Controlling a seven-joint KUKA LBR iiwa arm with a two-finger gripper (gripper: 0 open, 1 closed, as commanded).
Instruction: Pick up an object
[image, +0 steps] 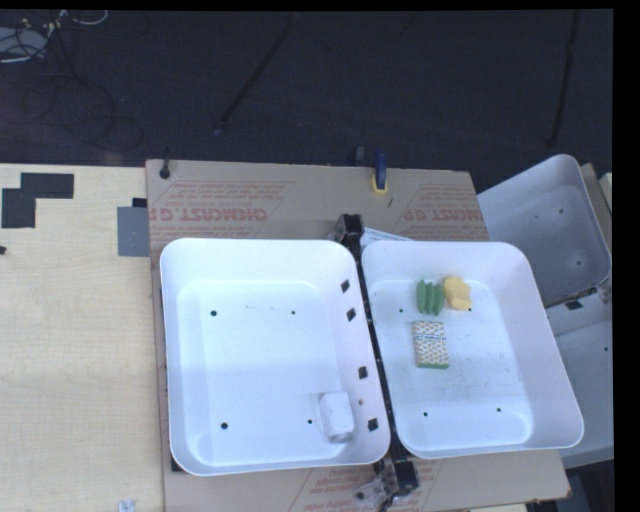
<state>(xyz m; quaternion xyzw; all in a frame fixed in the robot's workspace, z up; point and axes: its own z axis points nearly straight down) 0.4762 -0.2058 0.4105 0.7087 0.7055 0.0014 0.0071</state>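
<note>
At the near edge, a black clip (398, 478) on the seam between the two white bins. Just beyond it, inside the left bin (185, 330), a white rounded block (337, 415) – down on the floor by the near right corner, just beside the right wall, pale on pale and hard to read in any detail. A few small dark dots spread over the rest of that floor.

In the right bin (555, 400), three things grouped in the far half, left of the middle. Nearest of them, a patterned pad (431, 344): rectangular, flat, pale with a fine speckled face and a green strip along its near end. Just past its far end, a green piece (430, 297), two slim ridges side by side, pointing toward the far edge. Right beside that, a yellow lump (457, 293) – touching or only close, impossible to tell.

At the far end of the seam, a second black clip (349, 226). Beneath both bins, a brown board (260, 205) with red lettering, upside down from here; on its far edge, a blue-and-yellow clamp (380, 175). Left of the board, the pale wooden surface (70, 350), with black patches (40, 195) and a grey patch (131, 230) toward its far edge. Off the right bin's far right corner, a tilted grey-white panel (545, 215).
</note>
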